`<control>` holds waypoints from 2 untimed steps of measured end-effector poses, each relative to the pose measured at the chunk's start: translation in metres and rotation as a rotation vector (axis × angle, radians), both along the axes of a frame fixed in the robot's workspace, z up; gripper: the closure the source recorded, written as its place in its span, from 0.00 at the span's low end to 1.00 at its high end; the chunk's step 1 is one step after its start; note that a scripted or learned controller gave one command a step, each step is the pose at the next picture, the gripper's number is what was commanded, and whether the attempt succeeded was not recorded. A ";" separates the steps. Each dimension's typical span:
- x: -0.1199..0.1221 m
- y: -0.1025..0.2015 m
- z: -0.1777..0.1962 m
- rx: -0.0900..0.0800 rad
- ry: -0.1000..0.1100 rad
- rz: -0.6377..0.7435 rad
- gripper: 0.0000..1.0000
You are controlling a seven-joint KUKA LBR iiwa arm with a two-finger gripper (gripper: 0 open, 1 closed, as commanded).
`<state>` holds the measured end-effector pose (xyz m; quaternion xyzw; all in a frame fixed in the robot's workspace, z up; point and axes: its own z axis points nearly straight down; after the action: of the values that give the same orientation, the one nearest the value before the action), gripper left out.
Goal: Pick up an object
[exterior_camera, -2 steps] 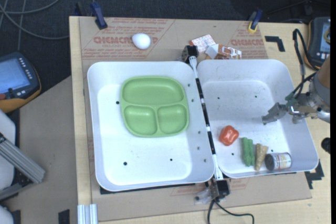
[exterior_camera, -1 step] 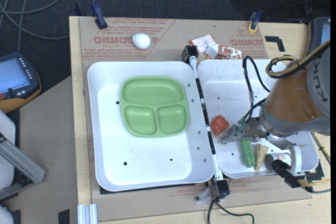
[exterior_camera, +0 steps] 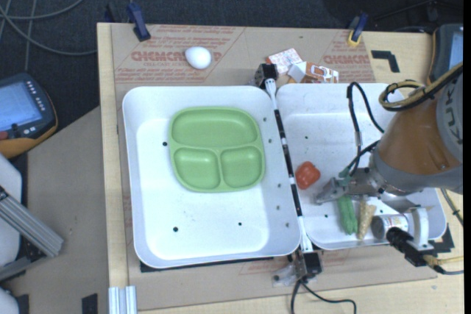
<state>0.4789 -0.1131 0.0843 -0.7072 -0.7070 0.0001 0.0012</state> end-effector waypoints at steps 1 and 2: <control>0.000 -0.036 0.000 -0.003 -0.003 -0.001 0.00; 0.000 -0.021 0.000 0.000 -0.001 0.001 0.00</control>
<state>0.4790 -0.1342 0.0843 -0.7069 -0.7073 -0.0001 0.0009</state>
